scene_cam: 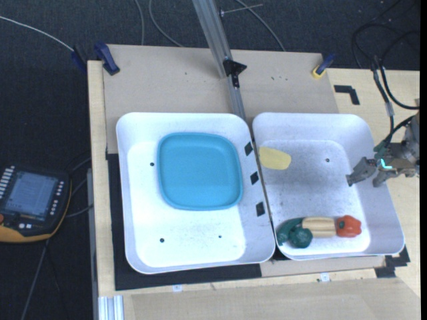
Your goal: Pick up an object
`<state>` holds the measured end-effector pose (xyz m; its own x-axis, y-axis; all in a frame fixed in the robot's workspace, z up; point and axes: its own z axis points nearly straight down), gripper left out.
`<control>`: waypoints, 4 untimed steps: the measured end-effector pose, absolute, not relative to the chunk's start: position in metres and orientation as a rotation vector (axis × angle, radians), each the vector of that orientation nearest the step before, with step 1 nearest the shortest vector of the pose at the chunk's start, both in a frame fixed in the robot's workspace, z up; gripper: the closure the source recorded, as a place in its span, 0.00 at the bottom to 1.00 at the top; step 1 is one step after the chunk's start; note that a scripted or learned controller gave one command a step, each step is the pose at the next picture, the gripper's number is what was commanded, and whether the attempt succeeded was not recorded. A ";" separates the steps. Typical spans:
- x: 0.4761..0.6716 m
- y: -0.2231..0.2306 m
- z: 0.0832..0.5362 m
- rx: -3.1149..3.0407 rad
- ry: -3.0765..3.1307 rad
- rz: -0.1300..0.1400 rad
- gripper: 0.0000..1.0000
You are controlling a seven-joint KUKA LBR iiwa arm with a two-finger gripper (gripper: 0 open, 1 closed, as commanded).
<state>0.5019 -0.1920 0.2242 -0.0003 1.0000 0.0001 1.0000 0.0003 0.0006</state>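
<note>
One end effector (365, 173) hangs over the right bin's (333, 122) right edge, fingers spread, gripping nothing. Toy food (319, 229) lies at that bin's front wall, yellow piece (274, 158) near its left wall. Blue plate (199, 171) sits in the left bin (140, 245).

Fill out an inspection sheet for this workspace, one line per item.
Surface: wooden bench bearing left bin and right bin.
Job's things: yellow piece, green piece, tan piece and red piece in the right bin.
Clutter: blue tray in the left bin.
Grippers: claw over the right bin's right edge, holding nothing.
Cables: loose cables on the floor beyond the bench.
Surroundings: dark carpet, handheld pendant at left.
</note>
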 end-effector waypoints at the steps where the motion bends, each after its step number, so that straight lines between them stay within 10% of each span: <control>1: 0.502 -0.192 0.224 2.221 2.222 0.001 0.00; 4: 0.501 -0.187 0.095 2.222 2.223 -0.001 0.00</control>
